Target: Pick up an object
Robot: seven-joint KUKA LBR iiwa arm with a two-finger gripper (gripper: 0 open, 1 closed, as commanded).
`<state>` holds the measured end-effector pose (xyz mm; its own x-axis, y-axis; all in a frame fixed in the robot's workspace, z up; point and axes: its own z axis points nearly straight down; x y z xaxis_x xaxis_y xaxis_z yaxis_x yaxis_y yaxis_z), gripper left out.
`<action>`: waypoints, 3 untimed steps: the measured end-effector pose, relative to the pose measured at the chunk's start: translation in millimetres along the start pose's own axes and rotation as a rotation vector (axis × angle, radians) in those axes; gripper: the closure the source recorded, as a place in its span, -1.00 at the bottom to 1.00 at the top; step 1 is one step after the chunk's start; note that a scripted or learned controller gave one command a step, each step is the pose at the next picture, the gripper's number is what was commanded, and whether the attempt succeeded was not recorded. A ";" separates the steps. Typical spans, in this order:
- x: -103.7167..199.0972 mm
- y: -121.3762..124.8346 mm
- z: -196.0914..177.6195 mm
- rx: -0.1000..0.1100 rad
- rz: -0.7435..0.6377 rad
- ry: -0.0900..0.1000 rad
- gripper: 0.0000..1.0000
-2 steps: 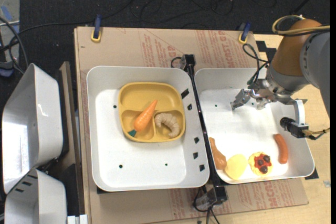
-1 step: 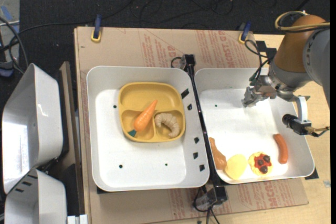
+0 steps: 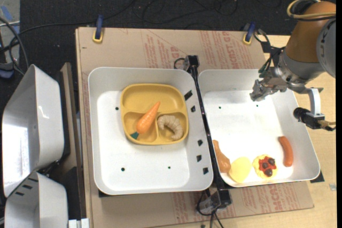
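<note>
My gripper (image 3: pixel 260 92) hangs over the upper right part of the right bin (image 3: pixel 251 131), under the orange-banded wrist. Nothing shows between its fingers. Along that bin's front edge lie a tan drumstick-shaped piece (image 3: pixel 221 156), a pale yellow round piece (image 3: pixel 241 168) and a small yellow pizza-like piece with red and dark toppings (image 3: pixel 265 165). A red-orange sausage (image 3: pixel 287 150) lies near the right wall. In the left bin (image 3: pixel 107 131) a yellow divided plate (image 3: pixel 128 99) holds an orange carrot (image 3: pixel 148 117) and a pale shrimp (image 3: pixel 171 126).
The black clips of the divider (image 3: pixel 196 109) run between the two bins. A grey cable fitting (image 3: pixel 311 115) sticks out at the right bin's right rim. White tubs (image 3: pixel 32 125) stand to the left of the bench, cables behind it.
</note>
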<state>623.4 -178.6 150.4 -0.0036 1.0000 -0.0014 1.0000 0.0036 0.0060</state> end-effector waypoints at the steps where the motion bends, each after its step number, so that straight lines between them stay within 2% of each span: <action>1: 3.3 -7.6 -52.7 -0.001 0.000 -0.001 1.00; 2: 8.4 -8.1 -97.3 0.000 -0.001 0.000 1.00; 3: 62.5 -10.6 -84.5 0.008 -0.004 0.003 1.00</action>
<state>612.1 -116.1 234.8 -0.0078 1.0000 0.0020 1.0000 0.0078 -0.0018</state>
